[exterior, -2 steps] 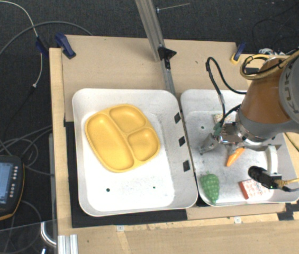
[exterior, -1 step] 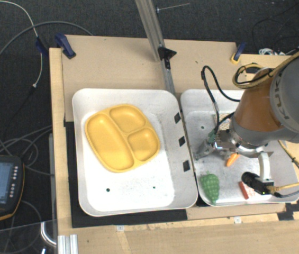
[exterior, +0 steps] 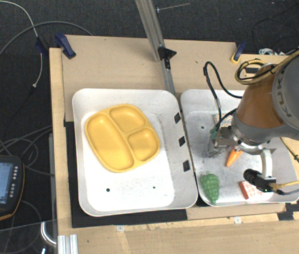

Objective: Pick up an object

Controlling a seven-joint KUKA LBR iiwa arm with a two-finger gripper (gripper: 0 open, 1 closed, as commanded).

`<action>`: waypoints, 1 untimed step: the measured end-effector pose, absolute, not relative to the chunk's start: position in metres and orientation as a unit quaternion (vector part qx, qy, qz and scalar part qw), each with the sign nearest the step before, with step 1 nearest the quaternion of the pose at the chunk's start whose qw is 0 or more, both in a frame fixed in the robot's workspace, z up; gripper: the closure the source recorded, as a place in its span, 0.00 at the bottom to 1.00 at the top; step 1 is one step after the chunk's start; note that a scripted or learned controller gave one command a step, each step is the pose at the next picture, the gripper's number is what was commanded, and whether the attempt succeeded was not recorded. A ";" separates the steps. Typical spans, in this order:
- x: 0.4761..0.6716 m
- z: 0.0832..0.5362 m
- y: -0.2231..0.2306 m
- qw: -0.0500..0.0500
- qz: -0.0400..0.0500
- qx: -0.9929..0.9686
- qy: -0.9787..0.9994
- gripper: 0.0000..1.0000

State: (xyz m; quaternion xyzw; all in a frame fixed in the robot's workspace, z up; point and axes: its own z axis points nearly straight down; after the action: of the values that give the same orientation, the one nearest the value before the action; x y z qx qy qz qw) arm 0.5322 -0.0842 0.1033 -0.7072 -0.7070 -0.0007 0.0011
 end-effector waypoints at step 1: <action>0.541 0.164 -0.081 -0.003 -0.002 -0.706 -0.708 1.00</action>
State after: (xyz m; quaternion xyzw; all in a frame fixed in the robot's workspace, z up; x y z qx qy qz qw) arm 0.5411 -0.0808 0.1643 -0.7063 -0.7079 -0.0025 -0.0031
